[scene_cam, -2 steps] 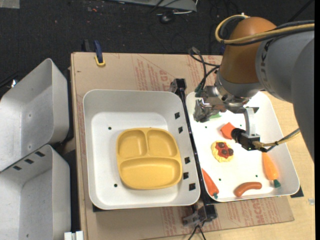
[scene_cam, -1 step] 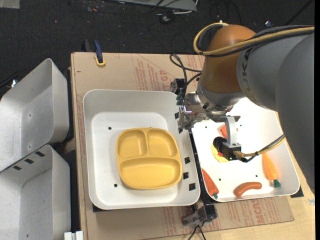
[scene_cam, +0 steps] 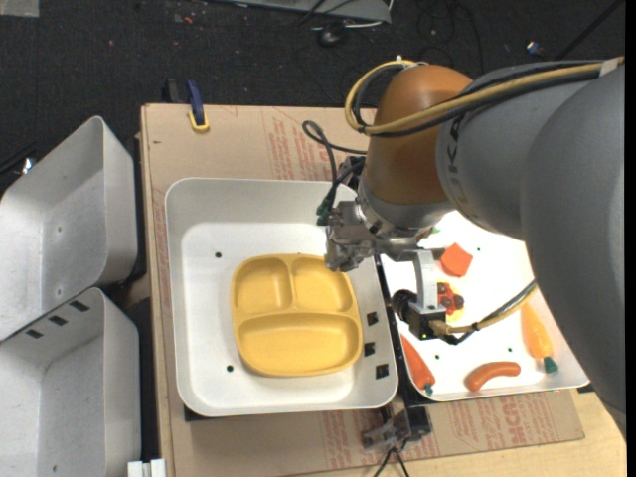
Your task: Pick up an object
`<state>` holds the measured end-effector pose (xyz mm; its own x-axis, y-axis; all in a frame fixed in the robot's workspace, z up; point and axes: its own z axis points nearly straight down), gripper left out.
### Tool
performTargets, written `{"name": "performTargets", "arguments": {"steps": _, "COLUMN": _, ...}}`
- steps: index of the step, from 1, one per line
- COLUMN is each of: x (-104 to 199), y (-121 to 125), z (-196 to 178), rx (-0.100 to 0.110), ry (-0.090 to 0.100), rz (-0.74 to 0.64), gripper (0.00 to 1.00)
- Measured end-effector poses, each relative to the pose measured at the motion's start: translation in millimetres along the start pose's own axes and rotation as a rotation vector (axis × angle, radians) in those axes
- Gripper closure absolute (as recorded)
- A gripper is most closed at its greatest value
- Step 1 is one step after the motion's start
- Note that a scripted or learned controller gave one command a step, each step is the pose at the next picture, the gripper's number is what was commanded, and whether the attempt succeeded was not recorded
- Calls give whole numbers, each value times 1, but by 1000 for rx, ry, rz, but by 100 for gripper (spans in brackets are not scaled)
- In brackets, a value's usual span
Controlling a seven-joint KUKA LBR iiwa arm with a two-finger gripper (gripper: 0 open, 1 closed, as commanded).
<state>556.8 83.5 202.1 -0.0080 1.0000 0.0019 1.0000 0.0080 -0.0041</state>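
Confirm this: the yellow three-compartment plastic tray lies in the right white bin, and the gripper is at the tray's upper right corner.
Not quite. The camera view shows the yellow three-compartment plastic tray lying in the left white bin, not the right white bin. The rest stands: the gripper is at the tray's upper right corner.

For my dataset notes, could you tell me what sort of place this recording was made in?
Probably a robotics lab test bench: two white bins sit on cardboard, one holding a yellow divided plate, the other toy food like a sausage, with loose cables on dark carpet.
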Motion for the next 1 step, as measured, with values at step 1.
{"name": "performTargets", "arguments": {"steps": 1, "x": -3, "y": 1, "z": 0, "rx": -2, "ry": -2, "rz": 7, "gripper": 0}}
